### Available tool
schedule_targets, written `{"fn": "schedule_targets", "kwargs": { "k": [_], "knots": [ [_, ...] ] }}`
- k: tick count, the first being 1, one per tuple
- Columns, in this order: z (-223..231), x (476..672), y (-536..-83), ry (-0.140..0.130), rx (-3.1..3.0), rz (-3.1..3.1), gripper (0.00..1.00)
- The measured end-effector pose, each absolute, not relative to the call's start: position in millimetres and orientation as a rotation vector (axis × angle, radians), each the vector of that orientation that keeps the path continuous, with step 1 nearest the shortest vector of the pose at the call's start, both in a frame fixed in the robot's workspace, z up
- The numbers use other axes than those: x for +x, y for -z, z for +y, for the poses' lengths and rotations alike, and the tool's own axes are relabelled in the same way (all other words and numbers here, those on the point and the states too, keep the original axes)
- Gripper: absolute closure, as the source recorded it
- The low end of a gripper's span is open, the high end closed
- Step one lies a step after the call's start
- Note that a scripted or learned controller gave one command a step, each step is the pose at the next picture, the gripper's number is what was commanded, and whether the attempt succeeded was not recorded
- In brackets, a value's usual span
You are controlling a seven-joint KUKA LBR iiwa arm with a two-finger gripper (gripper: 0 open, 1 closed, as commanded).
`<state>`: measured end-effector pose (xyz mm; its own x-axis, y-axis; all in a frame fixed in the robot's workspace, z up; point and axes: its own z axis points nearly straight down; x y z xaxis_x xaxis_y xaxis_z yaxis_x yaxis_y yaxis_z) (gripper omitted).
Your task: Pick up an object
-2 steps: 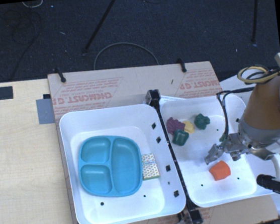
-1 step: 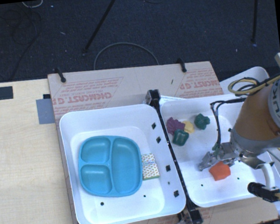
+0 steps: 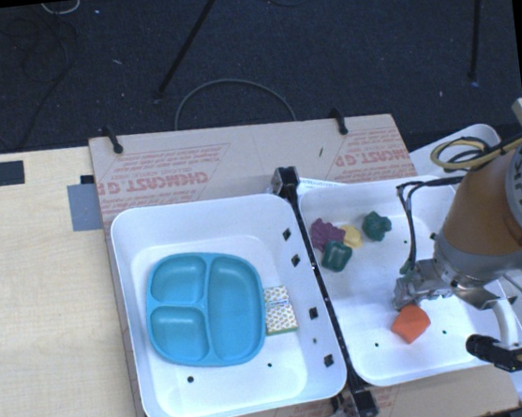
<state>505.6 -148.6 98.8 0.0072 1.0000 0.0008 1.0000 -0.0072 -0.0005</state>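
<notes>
In the right bin: an orange block [image 3: 410, 323] lies on the white floor near the front, just under the arm's wrist.
Jaws: the gripper [image 3: 420, 289] sits right above and touching or nearly touching the orange block; whether the jaws are apart or together cannot be told.
Arm: the grey body with its orange band [image 3: 486, 213] reaches in from the right and covers the right bin's [image 3: 374, 359] far side.
Nearby things: a purple piece [image 3: 323, 233], a yellow piece [image 3: 350, 236] and two dark green pieces [image 3: 336, 257] [image 3: 376, 226] cluster near the back, well apart from the block.
Left bin [image 3: 172, 403]: a blue divided plate [image 3: 205, 307] with a small patterned packet [image 3: 279, 309] touching its right edge.
Surface: light wood with cardboard [image 3: 237, 163] beneath the bins.
</notes>
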Motion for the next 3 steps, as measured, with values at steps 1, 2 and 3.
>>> {"fn": "schedule_targets", "kwargs": {
  "k": [1,2,3],
  "knots": [
    [-152.5,510.3,-142.1,0.001,-2.221,-2.223,1.00],
    [-155.3,515.3,-185.3,0.002,-2.222,-2.223,1.00],
    [-162.2,522.7,-232.7,0.001,-2.222,-2.223,1.00]
  ]
}}
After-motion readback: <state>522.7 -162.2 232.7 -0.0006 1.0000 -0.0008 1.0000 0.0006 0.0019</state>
